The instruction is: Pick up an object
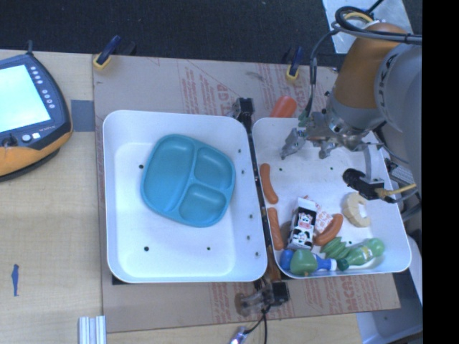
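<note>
Looking down: you see a pile of small toys crowded into the near corner of the right bin (391, 260), none of them lifted.
Milk carton: a small black-and-white carton (305, 224) stands in that pile, just left of a sausage (329, 228).
Bottles: a green bottle (356, 253) and a green-and-blue one (308, 262) lie against the bin's near rim.
Other pieces: two orange sausages, one (268, 183) above the other (275, 228), lie along the bin's left wall; a pale bread slice (355, 210) sits near the right wall.
Gripper: the gripper (308, 143) hangs over the far part of the right bin, well apart from the pile, its two fingers spread and nothing between them.
Arm: the grey arm (387, 84) with its orange band reaches in from your right.
Left bin: a blue divided plate (188, 180) lies in the left bin (115, 192).
Beyond: an orange-edged tablet (29, 113) rests on the bench at far left.
</note>
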You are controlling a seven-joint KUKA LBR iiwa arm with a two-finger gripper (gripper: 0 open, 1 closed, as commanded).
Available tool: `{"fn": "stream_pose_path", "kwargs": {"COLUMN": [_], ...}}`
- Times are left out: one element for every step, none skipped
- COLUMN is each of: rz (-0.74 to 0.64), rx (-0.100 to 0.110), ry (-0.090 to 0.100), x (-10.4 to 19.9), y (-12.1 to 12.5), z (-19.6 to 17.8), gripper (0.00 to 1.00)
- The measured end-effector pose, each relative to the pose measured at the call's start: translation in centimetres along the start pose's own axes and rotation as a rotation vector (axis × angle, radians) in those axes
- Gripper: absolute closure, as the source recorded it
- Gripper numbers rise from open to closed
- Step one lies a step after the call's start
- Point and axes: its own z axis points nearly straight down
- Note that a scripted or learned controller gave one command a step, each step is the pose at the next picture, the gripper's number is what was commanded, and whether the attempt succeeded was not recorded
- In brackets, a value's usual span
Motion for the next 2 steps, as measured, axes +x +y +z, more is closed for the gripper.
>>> {"fn": "stream_pose_path", "kwargs": {"rz": [0.010,0.006], "rx": [-0.004,-0.007], "ry": [0.002,0.000], "x": [-1.0,-1.0], "y": [2.0,2.0], "z": [5.1,4.0], "gripper": [0.00,1.00]}}
